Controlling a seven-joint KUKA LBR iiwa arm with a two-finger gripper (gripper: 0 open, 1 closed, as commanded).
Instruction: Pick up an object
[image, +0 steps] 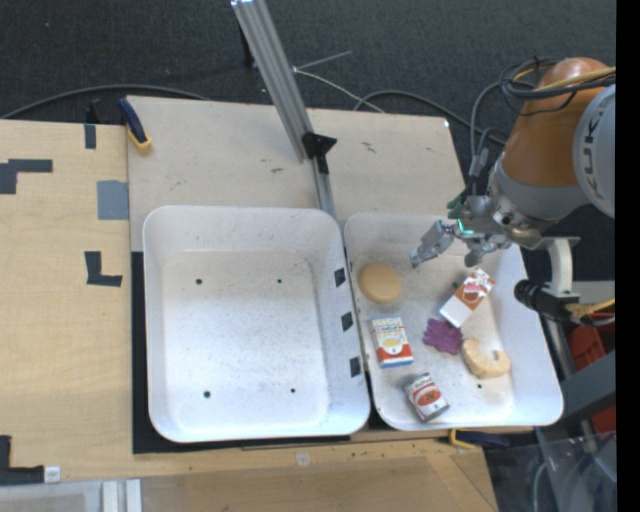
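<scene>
The right bin holds several small items. A round tan bun lies near its left wall. A red and white carton lies to the right of the bun, with a purple lump and a pale bread piece below it. A small orange and white box and a red can lie toward the front. My gripper hangs over the bin's back part, above and between the bun and the carton. It is open, with nothing between its fingers.
The left bin stands beside the right one, their walls touching. A slanted metal pole rises behind the bins. A blue and yellow clamp sits at the bench's back left. Cables trail at the right.
</scene>
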